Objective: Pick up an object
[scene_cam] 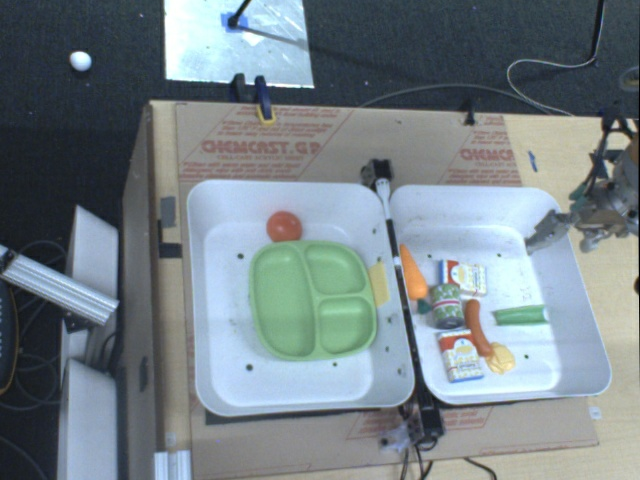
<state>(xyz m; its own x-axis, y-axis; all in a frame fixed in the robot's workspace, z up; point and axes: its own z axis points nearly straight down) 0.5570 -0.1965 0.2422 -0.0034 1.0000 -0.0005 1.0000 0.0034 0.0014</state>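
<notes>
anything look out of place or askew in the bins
Nothing is spilled or broken. The one oddity: a thin yellow piece sits wedged between the green tray and the left bin's wall, standing on edge rather than lying flat.

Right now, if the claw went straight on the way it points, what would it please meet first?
The claw points left and down over the right bin's rim; likely the bin floor first, then the small carton. Depth is unclear.

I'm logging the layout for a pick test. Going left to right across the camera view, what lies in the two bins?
Green tray → yellow piece → carrot → can → green stick. The tomato sits above the tray, and the cartons and sausage overlap the can's span, so I left them out.
</notes>
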